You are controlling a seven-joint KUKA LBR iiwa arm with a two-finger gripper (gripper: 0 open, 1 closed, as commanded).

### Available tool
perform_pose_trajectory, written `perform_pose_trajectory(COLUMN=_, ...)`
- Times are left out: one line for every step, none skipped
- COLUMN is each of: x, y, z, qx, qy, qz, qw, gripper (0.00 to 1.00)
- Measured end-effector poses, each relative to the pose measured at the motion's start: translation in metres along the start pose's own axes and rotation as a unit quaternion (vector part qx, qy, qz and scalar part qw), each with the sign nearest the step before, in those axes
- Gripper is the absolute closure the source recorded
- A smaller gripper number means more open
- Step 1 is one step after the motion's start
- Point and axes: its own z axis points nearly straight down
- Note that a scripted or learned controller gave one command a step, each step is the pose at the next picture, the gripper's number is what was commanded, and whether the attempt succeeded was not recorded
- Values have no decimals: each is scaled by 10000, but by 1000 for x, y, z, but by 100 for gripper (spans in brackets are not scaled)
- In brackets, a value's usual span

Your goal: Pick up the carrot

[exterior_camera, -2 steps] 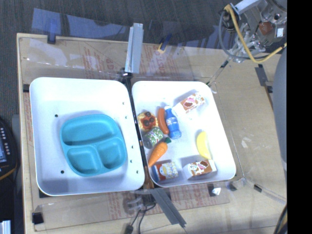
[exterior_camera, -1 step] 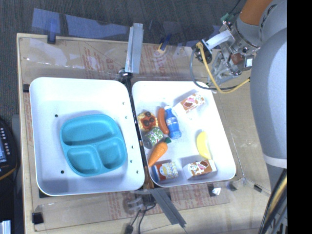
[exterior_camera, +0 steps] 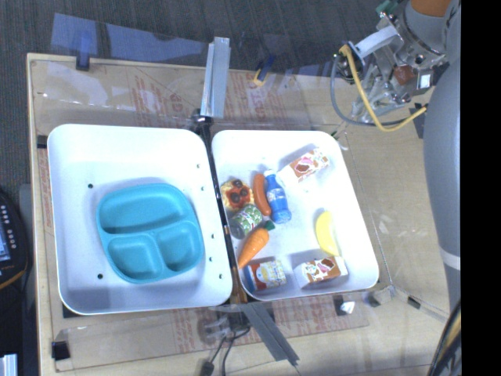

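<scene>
Orange carrot point(exterior_camera: 253, 245) lies in the right bin point(exterior_camera: 356, 210), touching a green can point(exterior_camera: 246, 220). The tool point(exterior_camera: 374, 92) hangs beyond the bin's far corner; I cannot tell its state.

carrot point(exterior_camera: 254, 245) tilted in right bin point(exterior_camera: 356, 210), near its left wall | blue tray point(exterior_camera: 149, 229) in left bin point(exterior_camera: 70, 155) | claw point(exterior_camera: 376, 92) above table point(exterior_camera: 117, 77), beyond bins
</scene>
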Motion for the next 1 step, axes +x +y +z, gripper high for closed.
perform_pose_trajectory(x=1, y=-13, z=-64, qx=-8, qy=6, qz=54, qw=10000, gripper=100)
